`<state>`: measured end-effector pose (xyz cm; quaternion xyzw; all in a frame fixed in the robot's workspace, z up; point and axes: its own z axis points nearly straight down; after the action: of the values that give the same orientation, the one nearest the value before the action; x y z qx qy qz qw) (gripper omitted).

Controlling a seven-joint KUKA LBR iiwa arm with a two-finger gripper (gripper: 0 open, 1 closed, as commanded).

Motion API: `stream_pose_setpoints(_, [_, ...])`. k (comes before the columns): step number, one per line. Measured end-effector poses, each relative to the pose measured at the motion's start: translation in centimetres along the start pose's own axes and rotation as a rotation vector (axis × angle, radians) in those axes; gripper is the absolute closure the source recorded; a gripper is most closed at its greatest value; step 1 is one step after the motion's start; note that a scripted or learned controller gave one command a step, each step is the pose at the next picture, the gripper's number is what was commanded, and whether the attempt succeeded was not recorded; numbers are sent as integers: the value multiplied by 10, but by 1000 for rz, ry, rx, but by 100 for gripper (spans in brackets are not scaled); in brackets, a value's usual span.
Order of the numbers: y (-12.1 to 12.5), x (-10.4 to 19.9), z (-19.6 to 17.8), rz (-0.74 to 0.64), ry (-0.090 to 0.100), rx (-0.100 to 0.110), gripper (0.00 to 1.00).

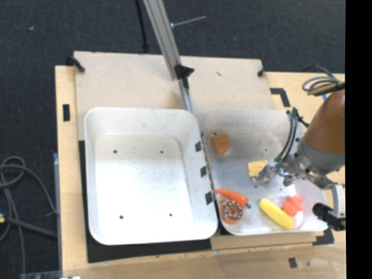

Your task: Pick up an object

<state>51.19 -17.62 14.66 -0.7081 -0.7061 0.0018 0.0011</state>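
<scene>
We're seeing right bin holding orange block, yellow chunk, carrot, donut, banana lying diagonally toward lower right, red piece, gripper hovering beside yellow chunk, left bin alongside.

Metal pole slanting above the bench, coiled cables far right, loose cables left

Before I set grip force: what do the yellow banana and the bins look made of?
The banana looks like moulded plastic, a toy: uniform bright yellow, smooth, slight sheen. The bins look like thin white plastic, matte and scuffed with dark specks, with rounded formed corners. Neither is certain from this view.
</scene>
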Motion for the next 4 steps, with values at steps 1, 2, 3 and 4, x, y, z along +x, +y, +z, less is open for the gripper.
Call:
stream_pose_setpoints(1, [0, -1, 48, 0, -1, -2, 0])
stream_pose_setpoints(2, [2, -1, 35, 6, 1, -11, 100])
stream_pose_setpoints(3, [2, 4, -11, -6, -1, -11, 100])
stream_pose_setpoints(4, [3, 2, -76, -7, -2, -14, 100])
